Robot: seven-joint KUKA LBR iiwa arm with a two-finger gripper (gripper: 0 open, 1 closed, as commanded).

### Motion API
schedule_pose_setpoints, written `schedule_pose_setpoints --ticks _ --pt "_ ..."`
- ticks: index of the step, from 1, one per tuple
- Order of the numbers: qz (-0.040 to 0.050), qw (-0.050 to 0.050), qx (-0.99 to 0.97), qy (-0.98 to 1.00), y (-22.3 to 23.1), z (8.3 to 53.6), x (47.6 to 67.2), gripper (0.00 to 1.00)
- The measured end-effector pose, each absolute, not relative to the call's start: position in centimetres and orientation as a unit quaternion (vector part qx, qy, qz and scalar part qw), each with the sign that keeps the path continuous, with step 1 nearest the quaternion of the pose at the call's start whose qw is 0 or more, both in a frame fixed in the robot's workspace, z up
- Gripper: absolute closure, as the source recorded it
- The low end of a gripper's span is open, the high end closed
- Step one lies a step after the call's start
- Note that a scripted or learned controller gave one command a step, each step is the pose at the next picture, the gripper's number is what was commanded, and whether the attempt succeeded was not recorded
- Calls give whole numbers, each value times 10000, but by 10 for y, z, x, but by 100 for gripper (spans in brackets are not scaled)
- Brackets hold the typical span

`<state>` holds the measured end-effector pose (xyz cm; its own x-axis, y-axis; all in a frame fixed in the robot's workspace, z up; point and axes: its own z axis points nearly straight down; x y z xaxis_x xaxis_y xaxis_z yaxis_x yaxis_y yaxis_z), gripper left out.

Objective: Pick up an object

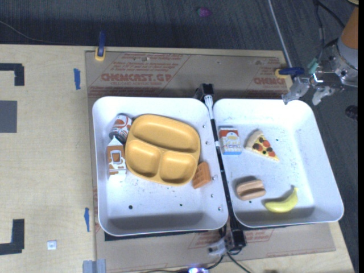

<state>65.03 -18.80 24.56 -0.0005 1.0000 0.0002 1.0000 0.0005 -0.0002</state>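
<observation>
1. While the gripper (pixel 305 90) hangs over the right bin's (pixel 325 169) far corner, its fingers stand apart, holding nothing.
2. Nearest it lies the pizza slice (pixel 261 145); beyond that, the small carton (pixel 230 140).
3. Farther off, the hot dog (pixel 249 187) and banana (pixel 282 202) rest near the bin's front.

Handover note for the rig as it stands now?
End effector: beyond the right bin's far corner, nothing between its fingers.
Right bin: small carton, pizza slice, hot dog, banana.
Left bin: yellow divided tray, can, box, orange piece.
Done: nothing picked.
Left: the whole pick.
</observation>
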Motion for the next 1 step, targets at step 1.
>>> schedule_pose_setpoints --ticks 1 --pt "-27 57 -7055 -7087 -212 96 592 0"
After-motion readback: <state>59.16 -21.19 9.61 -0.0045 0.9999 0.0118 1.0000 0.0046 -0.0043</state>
